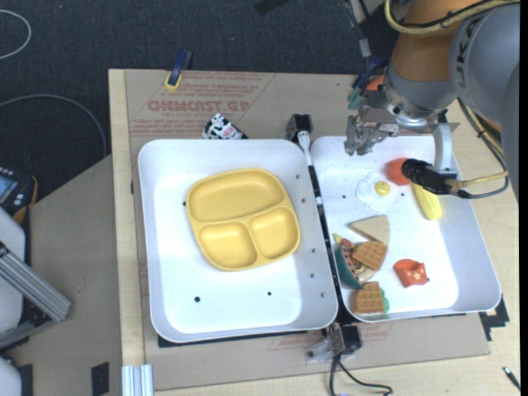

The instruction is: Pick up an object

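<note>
Gripper [363,139] in grey metal, below a grey arm with an orange band [441,7], reaching in from the right. Poised low over the far left corner of the right shallow white bin [483,275], above bare bin floor. Nothing visibly held; too small and dark to tell whether spread or pressed together.

Just near and right of the gripper, flat on the bin floor: small toy fried egg, white with a yellow yolk [375,190]. Right of the egg: round orange-red toy piece [397,170], partly hidden by a black fitting with a cable [429,176]. Beside that, nearer the viewer: long yellow toy piece [428,204].

Nearer still, along the bin's left side: tan bread-like wedge [373,226], touching a brown waffle-patterned piece [370,256], then a second small waffle-patterned piece with green under it [370,299] at the near edge. Well apart to the right: small red toy piece [411,273].

Left of all this: left shallow white bin [161,246], holding a yellow plastic plate with three compartments [243,219].

Beyond the bins, on a pale board with red lettering [198,104]: small black-and-white patterned object [221,127], and a blue and yellow clamp [176,71] at the far edge.
</note>
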Controlling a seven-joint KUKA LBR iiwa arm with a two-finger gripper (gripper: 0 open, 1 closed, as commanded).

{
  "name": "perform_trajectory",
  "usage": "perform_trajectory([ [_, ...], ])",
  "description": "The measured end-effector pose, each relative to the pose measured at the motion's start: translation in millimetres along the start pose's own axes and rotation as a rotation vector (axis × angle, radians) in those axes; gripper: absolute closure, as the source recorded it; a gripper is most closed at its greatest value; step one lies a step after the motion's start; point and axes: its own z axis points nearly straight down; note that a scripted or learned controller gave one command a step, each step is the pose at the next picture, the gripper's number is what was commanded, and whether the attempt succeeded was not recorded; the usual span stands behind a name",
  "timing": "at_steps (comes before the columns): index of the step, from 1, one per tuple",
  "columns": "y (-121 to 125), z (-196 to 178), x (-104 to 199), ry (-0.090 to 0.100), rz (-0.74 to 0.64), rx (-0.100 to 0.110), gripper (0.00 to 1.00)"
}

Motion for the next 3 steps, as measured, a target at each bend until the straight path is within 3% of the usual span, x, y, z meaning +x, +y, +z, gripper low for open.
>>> perform_trajectory([
  [2,26.4,-6.5,93.6,-0.001,0.002,-0.002,1.00],
  [3,9.3,-5.2,111.3,-0.001,0.005,0.006,1.00],
])
